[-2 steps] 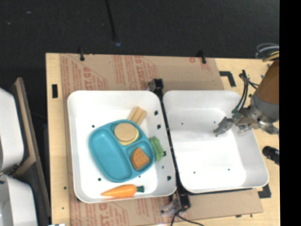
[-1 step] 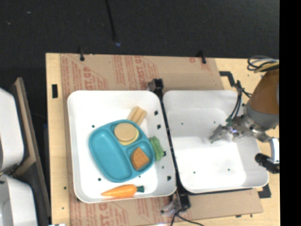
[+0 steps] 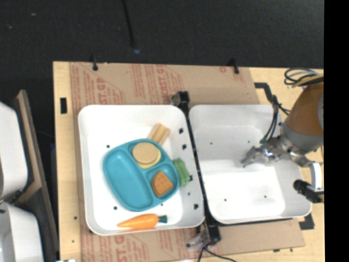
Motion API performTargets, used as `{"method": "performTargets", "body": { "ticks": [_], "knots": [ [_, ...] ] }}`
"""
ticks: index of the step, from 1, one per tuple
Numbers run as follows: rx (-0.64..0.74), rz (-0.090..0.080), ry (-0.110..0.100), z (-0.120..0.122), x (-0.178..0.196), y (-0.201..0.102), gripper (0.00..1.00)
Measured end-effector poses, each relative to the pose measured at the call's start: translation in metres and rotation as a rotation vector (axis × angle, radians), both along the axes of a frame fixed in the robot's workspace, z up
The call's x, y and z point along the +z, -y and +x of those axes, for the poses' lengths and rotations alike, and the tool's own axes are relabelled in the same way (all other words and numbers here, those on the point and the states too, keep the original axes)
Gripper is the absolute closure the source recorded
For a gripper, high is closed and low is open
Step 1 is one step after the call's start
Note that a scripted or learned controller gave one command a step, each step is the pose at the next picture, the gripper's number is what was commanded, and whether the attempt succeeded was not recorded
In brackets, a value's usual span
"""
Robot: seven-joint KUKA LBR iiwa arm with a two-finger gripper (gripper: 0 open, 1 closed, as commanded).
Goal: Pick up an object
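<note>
1. Objects for picking all lie in the left bin [image 3: 90, 146]: a blue divided tray [image 3: 122, 182] near the middle, a round tan biscuit [image 3: 146, 153] in its upper compartment, a brown waffle piece [image 3: 162, 183] in its lower right compartment, a tan wooden block [image 3: 159, 132] touching the tray's upper edge, a green piece [image 3: 181, 172] tucked against the tray's right side, and an orange carrot [image 3: 143, 221] lying by itself near the bin's front wall.
2. The gripper [image 3: 253, 158] hangs over the right bin [image 3: 245, 201], well apart from every one of those things. Its orange-banded wrist [image 3: 305, 116] sits at the right of the view.
3. The fingers look slightly spread and nothing is visible between them, but they are small and blurred here, so I cannot tell for sure how far open they stand.
4. Judged from this, the pick is not yet begun; the arm would have to cross the divider between the bins [image 3: 192, 152] first.
5. Risks, as I judge them:
   - A descent where the gripper is now would close on bare bin floor.
   - Crossing low could clip the divider or the bin walls.
   - The biscuit and waffle piece lie flat in the tray's compartments, so the fingers may strike the tray's ridges or drag the whole tray.
   - The green piece is wedged between tray and bin wall, leaving little room for the fingers.
   - The carrot is round and tapered and lies close to the front wall; it could roll or squirt out of a pinch.
</note>
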State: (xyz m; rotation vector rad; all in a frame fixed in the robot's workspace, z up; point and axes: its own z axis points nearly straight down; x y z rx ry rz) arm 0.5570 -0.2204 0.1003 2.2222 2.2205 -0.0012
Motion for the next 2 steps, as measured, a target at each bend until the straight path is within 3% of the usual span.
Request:
{"method": "performTargets", "body": {
  "ticks": [1,2],
  "knots": [
    [-0.001,0.000,0.003,0.001,0.011,0.000,1.00],
    [0.000,-0.001,0.006,-0.003,0.073,0.003,1.00]
  ]
}}
